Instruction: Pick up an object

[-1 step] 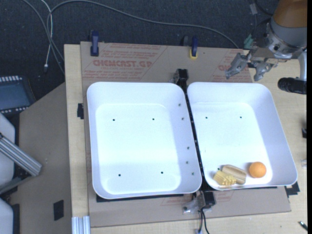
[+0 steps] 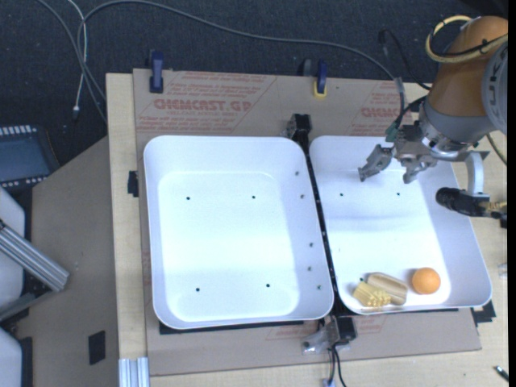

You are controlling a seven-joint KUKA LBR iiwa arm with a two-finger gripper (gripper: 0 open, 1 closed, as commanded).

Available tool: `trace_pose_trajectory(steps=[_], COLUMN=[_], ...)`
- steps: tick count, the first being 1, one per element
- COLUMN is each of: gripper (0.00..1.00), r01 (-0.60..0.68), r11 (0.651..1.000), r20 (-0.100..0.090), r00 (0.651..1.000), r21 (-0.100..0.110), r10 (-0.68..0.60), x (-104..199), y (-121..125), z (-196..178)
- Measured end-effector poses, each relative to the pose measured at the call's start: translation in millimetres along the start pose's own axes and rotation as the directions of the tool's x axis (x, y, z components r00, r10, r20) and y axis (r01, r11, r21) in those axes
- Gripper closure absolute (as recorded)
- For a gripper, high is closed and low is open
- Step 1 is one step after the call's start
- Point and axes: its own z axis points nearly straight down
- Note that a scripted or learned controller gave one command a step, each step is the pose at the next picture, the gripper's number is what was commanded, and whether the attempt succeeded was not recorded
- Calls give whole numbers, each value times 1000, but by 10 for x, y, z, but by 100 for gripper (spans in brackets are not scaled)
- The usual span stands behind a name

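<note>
Looked like the reach step: the claw (image 2: 389, 166) hung open and empty at the right white plastic bin's (image 2: 451, 240) 12 o'clock, needing to drop toward 6 o'clock for the small round orange ball (image 2: 426, 280).

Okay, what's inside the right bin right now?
The right bin holds an orange ball, a tan roll and a yellow corn piece near its front edge. The gripper hovers over its back.

A robotics lab: clamped bench board (image 2: 242, 95), loose cables (image 2: 81, 22), white bins (image 2: 161, 232).
</note>
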Motion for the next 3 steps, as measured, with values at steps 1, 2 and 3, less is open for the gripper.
trace_pose_trajectory(steps=[1,2,3], gripper=[0,0,0], r01=[0,1,-2], r11=[1000,1000,1000], r20=[-1,1,2], r00=[1000,1000,1000], r21=[0,-9,-8], r10=[0,-1,2], x=[92,-137,-371], y=[-669,-112,-844], z=[898,853,860])
